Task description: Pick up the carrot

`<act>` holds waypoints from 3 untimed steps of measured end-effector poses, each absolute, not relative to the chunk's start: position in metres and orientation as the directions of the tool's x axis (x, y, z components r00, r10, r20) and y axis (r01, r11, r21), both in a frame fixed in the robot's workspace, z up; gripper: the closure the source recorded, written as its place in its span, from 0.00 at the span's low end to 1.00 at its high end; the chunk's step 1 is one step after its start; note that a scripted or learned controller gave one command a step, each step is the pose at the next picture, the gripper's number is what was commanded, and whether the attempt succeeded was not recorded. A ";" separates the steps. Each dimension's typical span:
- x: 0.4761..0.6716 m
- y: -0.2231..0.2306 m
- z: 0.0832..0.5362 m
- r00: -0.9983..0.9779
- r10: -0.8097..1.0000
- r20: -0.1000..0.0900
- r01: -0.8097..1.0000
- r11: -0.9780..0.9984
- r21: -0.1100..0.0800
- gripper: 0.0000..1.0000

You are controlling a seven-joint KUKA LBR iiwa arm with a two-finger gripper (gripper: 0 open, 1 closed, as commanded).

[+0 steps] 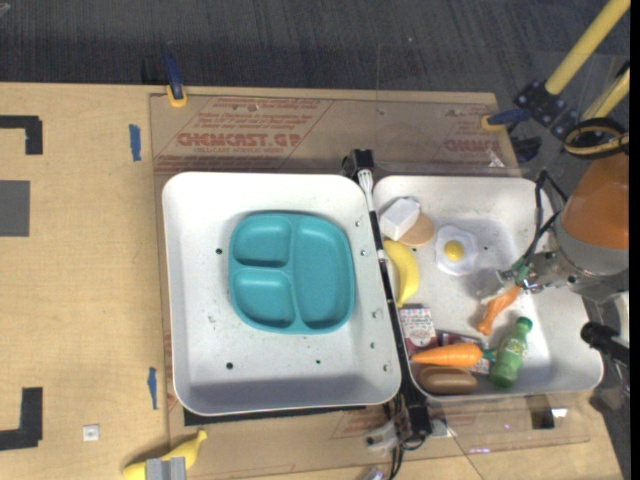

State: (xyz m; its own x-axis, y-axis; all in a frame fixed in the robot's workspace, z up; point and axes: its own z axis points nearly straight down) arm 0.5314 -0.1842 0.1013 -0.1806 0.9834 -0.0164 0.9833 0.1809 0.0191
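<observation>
The carrot (447, 354) lies at the near edge of the right bin (560, 373), between a green bottle (509, 349) and a brown sausage (447, 379). The gripper (522, 278) hovers by a smaller orange piece (495, 311); can't tell if it's open. Looks like the approach step, so next it needs lining up over the carrot. One banana (403, 270), one fried egg (455, 251), two bins.
</observation>
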 end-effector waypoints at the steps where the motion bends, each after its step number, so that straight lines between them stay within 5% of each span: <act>1: 0.571 -0.138 0.154 -0.055 0.998 0.000 0.998 0.055 0.007 1.00; 2: 0.602 -0.084 0.219 0.110 0.994 0.000 0.994 -0.110 0.006 1.00; 3: 0.605 -0.031 0.183 0.264 0.965 0.001 0.964 -0.264 -0.010 1.00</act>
State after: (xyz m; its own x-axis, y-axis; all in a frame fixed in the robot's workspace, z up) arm 0.6048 -0.0307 0.1830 0.2641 0.9645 0.0008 0.9645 -0.2640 -0.0095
